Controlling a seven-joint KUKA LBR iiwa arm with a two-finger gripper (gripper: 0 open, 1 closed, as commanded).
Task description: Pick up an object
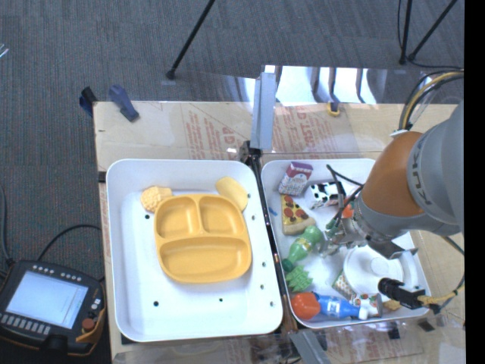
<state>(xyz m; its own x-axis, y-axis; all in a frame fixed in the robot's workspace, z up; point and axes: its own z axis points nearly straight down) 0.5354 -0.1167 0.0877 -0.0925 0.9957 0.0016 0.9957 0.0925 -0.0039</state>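
Note:
The right bin (356, 164) holds a heap of toys. Among them are a pizza slice (294, 214), a small black-and-white cow (326, 195) and a red and white packet (295, 179). There are also a green bottle (303, 245), a leafy green piece (298, 280), a red piece (306, 305) and a blue bottle (337, 307). A white round dish (369, 268) lies by the arm. My gripper (338, 231) is low in this bin, between the green bottle and the white dish, largely hidden under the wrist.
In the left bin (132, 279) lies a yellow divided plate (201, 237) with two ear-shaped tabs. The grey arm with its orange band (398, 180) covers the right bin's right side. A handheld controller (49, 302) lies on the floor at the lower left.

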